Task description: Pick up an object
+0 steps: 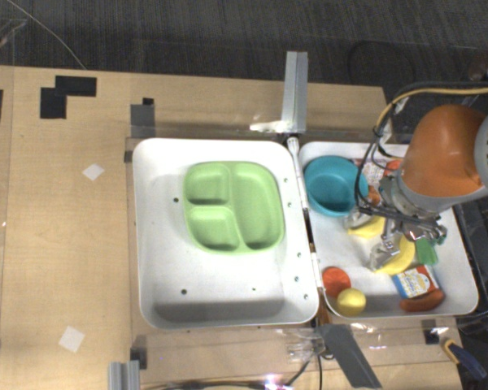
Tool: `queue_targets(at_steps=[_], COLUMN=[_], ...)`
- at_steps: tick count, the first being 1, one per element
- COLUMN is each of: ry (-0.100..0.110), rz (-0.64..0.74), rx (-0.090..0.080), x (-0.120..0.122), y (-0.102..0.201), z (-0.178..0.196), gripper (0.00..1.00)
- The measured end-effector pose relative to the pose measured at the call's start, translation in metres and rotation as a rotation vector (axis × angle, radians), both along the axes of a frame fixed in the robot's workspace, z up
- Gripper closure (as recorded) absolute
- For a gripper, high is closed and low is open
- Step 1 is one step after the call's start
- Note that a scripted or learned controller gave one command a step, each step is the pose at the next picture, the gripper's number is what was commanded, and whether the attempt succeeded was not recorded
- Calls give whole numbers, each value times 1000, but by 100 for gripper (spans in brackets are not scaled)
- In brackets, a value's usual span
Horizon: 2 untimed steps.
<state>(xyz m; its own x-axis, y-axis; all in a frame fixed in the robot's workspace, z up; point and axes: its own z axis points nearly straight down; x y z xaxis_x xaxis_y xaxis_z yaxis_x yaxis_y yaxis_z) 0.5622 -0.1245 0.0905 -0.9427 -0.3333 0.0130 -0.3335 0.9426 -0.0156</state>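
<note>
I see the banana [398, 254] lying in the right bin [470, 292], roughly at that bin's centre, and the gripper [386, 249] sits directly over it, its metal fingertips down against the yellow peel. I cannot tell whether those fingers are spread or pressed together, since the wrist hardware covers them from above. A second yellow piece [366, 225] shows just at the gripper's 10 o'clock; whether it is part of the same banana I cannot make out.

At 11 o'clock from the banana stands a teal bowl [331, 184], close to the bin's far left corner. At 7 o'clock, near the front wall, an orange-red round fruit [335, 279] touches a small yellow lemon-like fruit [351, 301]. At 4 o'clock lies a small labelled packet [413, 283] with a dark red object [423, 301] just beside it, and a bit of green [425, 253] peeks out at 3 o'clock.

The arm's orange band [441, 154] hides the bin's far right part. The left bin [159, 287] holds a green divided tray [232, 205].
</note>
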Motion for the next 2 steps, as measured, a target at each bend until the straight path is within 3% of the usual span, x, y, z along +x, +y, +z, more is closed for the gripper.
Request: queue_targets(at_steps=[1, 2], ry=[25, 17], rz=[62, 88], rx=[-8, -7], x=[8, 6], y=[1, 0], z=[0, 0], gripper=[0, 0])
